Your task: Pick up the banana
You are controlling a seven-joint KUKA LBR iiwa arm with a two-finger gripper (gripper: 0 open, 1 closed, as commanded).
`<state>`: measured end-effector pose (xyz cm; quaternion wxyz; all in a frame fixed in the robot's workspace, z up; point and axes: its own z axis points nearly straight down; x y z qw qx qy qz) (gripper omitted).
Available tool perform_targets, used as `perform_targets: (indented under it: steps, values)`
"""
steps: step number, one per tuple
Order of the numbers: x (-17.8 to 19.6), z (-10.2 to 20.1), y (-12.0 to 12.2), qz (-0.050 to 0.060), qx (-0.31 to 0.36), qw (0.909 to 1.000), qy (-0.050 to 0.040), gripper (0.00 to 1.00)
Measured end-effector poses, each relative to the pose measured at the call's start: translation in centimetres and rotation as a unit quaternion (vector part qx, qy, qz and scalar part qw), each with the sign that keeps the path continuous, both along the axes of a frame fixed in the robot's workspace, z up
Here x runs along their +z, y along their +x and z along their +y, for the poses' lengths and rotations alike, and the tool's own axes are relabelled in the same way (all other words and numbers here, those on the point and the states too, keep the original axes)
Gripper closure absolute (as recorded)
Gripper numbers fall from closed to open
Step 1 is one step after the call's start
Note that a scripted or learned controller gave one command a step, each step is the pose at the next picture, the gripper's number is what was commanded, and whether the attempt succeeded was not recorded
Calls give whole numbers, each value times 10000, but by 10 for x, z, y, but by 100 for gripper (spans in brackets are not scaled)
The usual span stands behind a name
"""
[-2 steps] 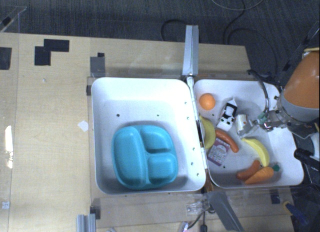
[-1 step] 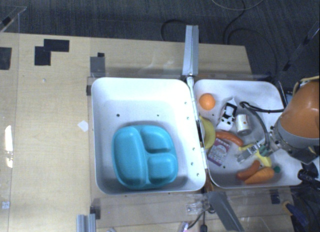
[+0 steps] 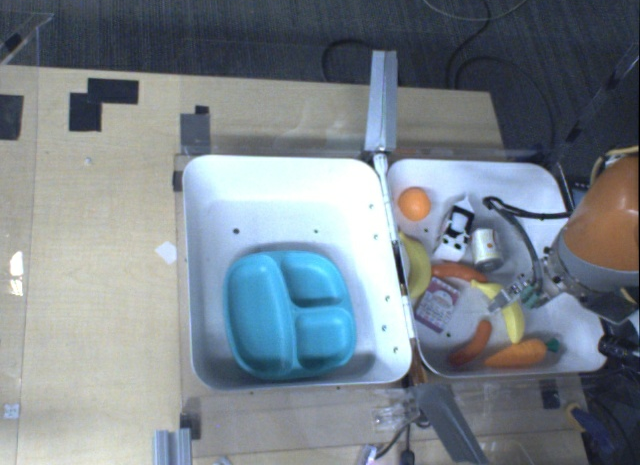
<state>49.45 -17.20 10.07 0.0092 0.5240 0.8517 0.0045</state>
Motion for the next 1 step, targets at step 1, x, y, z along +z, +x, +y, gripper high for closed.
perform_targets:
  steps: [1]
  values:
    - [148, 15, 8, 61, -916, 9958, 11, 100]
